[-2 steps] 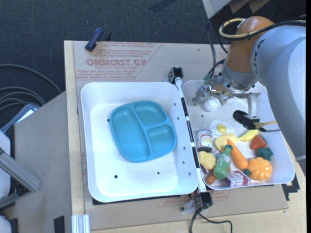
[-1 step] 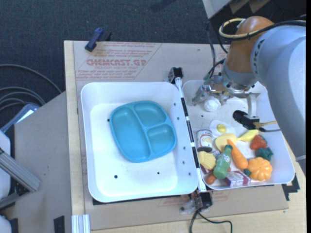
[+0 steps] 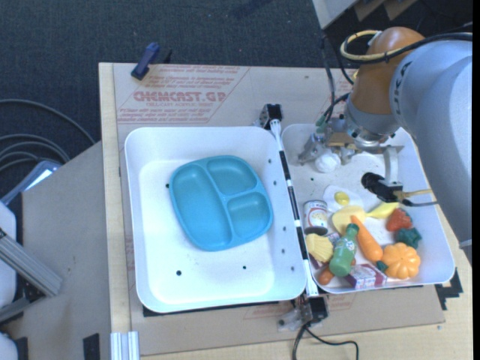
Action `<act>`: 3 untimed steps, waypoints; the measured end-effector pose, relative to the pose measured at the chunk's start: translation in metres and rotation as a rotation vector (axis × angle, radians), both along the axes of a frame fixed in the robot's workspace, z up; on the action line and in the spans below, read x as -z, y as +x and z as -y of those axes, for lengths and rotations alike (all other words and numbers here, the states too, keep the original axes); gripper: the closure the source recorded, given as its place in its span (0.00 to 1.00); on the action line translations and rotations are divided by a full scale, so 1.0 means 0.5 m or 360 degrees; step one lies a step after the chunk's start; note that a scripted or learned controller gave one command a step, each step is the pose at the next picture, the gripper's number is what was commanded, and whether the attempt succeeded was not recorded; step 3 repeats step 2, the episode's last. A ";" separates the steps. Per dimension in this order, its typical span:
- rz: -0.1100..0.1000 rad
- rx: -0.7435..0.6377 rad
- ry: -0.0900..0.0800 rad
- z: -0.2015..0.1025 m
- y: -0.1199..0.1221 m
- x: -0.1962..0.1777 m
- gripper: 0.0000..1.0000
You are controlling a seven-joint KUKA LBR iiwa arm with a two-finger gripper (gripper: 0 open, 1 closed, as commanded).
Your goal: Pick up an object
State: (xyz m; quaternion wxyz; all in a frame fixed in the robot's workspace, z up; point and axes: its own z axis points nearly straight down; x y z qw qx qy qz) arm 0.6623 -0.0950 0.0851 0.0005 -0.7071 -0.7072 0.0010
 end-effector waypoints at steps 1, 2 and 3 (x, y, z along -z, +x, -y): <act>0.0005 0.0000 -0.0001 -0.002 0.009 0.000 0.00; 0.0005 0.0000 -0.0002 -0.003 0.009 0.000 0.00; 0.0005 0.0000 -0.0002 -0.003 0.009 0.000 0.00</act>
